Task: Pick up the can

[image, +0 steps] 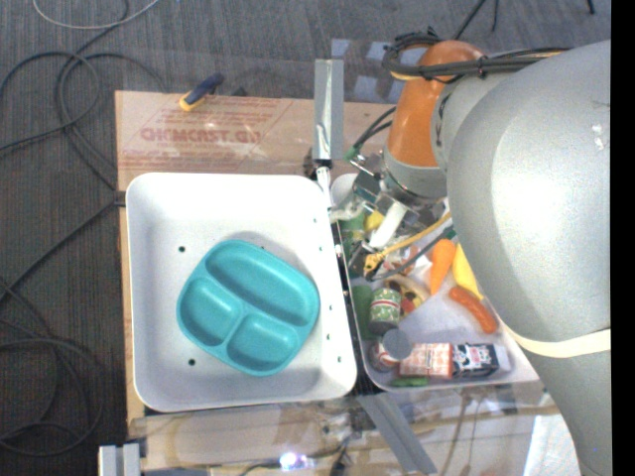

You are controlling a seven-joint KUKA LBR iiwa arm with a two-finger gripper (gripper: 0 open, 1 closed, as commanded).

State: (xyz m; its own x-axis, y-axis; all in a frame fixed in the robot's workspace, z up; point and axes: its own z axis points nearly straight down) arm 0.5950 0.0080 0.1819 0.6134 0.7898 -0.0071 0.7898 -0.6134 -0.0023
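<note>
The left bin (149,266) holds a teal divided tray (248,307) near its middle. Right of it, across the shared rim, the right bin (369,370) is crowded. The gripper (369,221) is low at that bin's far end; how its jaws stand cannot be told amid cables and clutter. The can (386,305), green-labelled, stands nearer the camera than the gripper, apart from it. A carton (446,359) lies just nearer still, and orange pieces (472,308) lie to the can's right, under the grey arm (536,186).
</note>
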